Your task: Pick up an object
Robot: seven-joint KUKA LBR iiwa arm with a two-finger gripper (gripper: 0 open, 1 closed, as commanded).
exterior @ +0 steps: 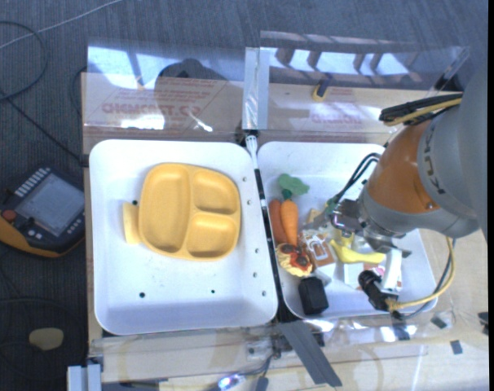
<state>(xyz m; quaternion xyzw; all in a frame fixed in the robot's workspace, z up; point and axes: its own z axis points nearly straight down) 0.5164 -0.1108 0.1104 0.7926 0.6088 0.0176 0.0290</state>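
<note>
In the right bin (410, 157) | arm low over the clutter, pincer (363, 247) state cannot be told | candidates: carrot (288, 221), banana (355, 253), black block (314, 294) | advice: descend centred on one item, clear of neighbours.

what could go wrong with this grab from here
1. The right bin is crowded: the carrot, a black block, a yellow piece and small printed items lie close together, so the gripper may nudge or pinch more than one.
2. The arm covers much of that pile, so the target is hard to confirm.
3. Loose cables near the wrist hang low and could snag items.
</note>
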